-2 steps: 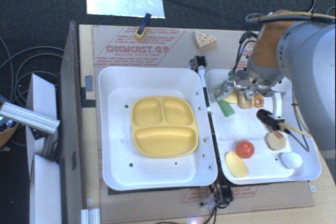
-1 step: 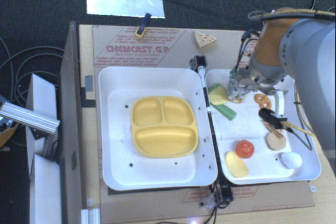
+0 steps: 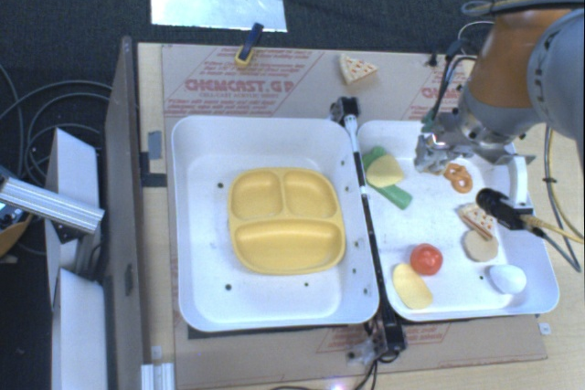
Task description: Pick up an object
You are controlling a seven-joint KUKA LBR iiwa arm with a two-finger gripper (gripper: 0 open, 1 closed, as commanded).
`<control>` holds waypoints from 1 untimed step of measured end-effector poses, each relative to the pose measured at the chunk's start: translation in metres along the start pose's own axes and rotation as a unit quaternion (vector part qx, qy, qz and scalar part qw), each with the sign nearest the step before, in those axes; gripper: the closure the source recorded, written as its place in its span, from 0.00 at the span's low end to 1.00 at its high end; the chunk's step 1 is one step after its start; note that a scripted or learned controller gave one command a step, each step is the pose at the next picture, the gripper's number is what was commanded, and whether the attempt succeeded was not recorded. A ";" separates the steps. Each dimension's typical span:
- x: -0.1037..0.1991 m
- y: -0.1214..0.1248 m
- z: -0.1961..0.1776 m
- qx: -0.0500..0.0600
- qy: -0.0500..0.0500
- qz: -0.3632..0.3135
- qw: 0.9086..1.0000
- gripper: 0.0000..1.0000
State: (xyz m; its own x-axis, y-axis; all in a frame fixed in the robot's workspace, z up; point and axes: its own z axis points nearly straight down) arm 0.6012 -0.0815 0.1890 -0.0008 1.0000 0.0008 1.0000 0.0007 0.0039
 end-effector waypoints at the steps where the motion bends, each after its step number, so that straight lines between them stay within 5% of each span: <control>1: -0.001 0.001 0.004 0.001 -0.001 0.000 1.000 0.00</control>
State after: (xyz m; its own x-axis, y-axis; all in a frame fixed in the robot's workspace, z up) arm 0.6026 -0.0822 0.1848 -0.0013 1.0000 -0.0005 1.0000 0.0013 0.0026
